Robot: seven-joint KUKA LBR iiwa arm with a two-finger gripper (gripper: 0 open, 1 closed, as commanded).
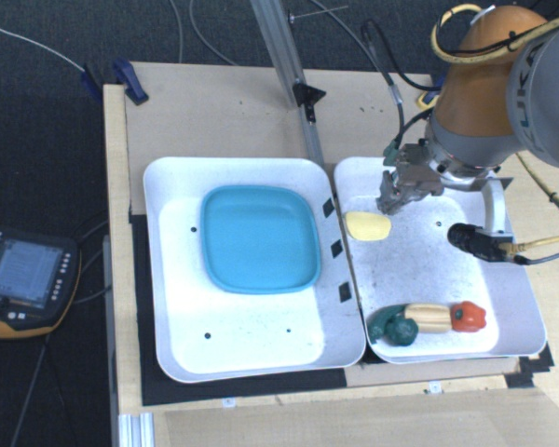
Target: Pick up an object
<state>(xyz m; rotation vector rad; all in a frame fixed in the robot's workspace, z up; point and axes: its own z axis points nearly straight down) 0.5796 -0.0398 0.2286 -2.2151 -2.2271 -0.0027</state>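
Observation:
A pale yellow, rounded object (pixel 367 226) lies in the right bin (pixel 512 287) near its left wall. My gripper (pixel 392 197) hangs just above and to the right of it, close to its upper edge, with nothing visibly held. Along the bin's front edge lie a dark green object (pixel 393 328), a tan stick-shaped piece (pixel 429 318) and a red, tomato-like object (pixel 468 317), side by side.
The left bin (pixel 172 250) holds a blue square plate (pixel 259 238). A grey metal pole (pixel 278 35) slants across the back of the bench. A black cylinder (pixel 472 240) on the arm juts over the right bin. Cables run at the back.

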